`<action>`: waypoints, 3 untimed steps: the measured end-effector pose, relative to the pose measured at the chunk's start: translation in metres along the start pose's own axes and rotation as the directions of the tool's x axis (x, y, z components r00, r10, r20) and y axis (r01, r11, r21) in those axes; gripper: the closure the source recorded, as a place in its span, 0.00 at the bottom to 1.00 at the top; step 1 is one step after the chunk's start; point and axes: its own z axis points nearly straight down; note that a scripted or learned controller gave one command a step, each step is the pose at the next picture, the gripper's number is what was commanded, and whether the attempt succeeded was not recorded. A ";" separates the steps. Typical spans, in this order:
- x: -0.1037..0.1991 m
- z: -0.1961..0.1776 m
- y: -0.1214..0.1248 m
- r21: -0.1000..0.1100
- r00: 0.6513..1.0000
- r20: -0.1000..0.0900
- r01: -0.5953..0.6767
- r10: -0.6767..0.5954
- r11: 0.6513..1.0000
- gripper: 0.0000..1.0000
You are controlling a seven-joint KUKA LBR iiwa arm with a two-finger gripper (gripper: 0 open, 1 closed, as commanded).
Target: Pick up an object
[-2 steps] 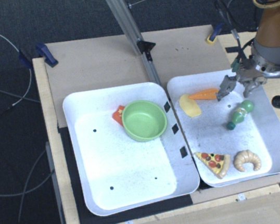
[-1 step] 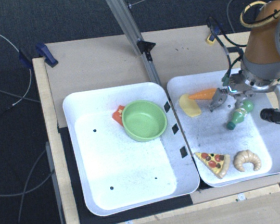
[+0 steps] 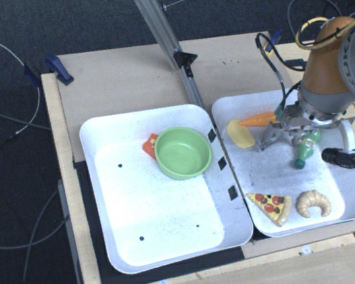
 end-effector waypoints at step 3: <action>0.002 -0.117 -0.006 -0.021 1.000 0.007 0.000 0.001 1.000 1.00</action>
